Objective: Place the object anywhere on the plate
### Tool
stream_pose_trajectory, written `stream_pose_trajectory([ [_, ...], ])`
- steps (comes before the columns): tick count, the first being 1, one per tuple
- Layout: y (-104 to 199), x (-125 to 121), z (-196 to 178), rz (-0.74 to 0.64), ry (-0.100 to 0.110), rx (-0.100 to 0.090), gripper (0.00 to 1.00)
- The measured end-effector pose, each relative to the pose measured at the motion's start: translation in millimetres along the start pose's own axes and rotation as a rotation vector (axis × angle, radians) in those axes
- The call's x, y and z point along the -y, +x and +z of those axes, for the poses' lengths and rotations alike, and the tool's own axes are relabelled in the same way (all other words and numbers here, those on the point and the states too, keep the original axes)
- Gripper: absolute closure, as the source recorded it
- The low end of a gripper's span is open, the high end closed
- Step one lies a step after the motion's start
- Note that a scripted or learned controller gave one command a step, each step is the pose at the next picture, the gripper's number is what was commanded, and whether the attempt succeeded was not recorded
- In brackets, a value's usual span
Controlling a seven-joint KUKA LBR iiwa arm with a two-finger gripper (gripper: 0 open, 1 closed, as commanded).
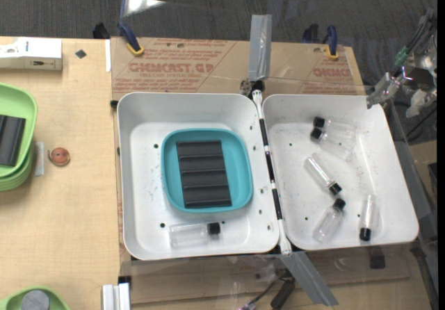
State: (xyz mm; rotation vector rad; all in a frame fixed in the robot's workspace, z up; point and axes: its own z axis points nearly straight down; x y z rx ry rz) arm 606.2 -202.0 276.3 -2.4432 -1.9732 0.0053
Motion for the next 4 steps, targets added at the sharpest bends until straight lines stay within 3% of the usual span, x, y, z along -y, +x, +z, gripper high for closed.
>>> stream_pose_trajectory([
  [1, -0.2, -54.5, -95.0, 0.051, -0.001, 0.0, 0.0],
  [2, -1.2, -54.4, -155.7, 0.154, -0.001, 0.0, 0.0],
  [3, -3.2, -10.2, 67.9, 0.302, 0.001, -0.001, 0.0],
  [4, 6.1, -37.7, -86.6, 0.299, -0.001, 0.0, 0.0],
])
